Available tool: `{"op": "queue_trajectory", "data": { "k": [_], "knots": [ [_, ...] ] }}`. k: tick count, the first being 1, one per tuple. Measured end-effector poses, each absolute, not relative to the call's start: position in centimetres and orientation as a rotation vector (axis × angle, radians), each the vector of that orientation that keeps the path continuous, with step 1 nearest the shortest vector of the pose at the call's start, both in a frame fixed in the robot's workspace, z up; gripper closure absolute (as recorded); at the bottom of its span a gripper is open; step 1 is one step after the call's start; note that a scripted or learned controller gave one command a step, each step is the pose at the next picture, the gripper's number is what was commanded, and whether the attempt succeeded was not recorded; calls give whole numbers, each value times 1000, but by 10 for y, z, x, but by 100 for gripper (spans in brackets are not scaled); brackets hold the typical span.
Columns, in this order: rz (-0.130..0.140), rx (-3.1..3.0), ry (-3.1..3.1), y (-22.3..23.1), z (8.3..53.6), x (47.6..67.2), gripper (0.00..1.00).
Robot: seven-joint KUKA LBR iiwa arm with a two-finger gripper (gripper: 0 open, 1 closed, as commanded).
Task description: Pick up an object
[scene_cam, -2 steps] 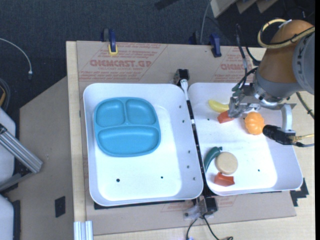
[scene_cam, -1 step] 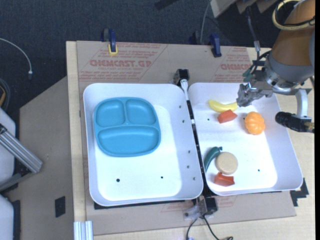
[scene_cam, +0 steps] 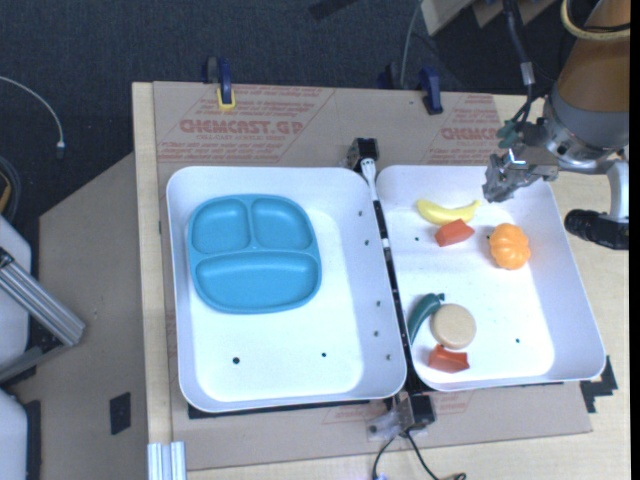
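Two white bins sit side by side on the surface. The left bin holds a blue divided plate. In the right bin, the tool hangs by the far rim, just beside the banana; I can't tell its grip. The orange fruit sits near the open right side.

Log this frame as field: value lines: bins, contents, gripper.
left bin: blue plate
right bin: banana, red piece, orange, green pepper, tan disc, red piece at front
gripper: over right bin's far edge, right of the banana; holds nothing visible
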State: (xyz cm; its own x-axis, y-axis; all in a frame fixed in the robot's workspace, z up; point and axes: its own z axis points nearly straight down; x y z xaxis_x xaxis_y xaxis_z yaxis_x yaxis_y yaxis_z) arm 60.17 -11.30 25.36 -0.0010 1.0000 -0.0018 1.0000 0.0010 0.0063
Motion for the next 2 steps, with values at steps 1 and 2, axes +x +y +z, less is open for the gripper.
{"op": "queue_trajectory", "data": {
  "k": [1,2],
  "knots": [
    [1,2216,2230,-57,237,615,100],
    [5,2214,2227,-7,243,628,100]
  ]
}}
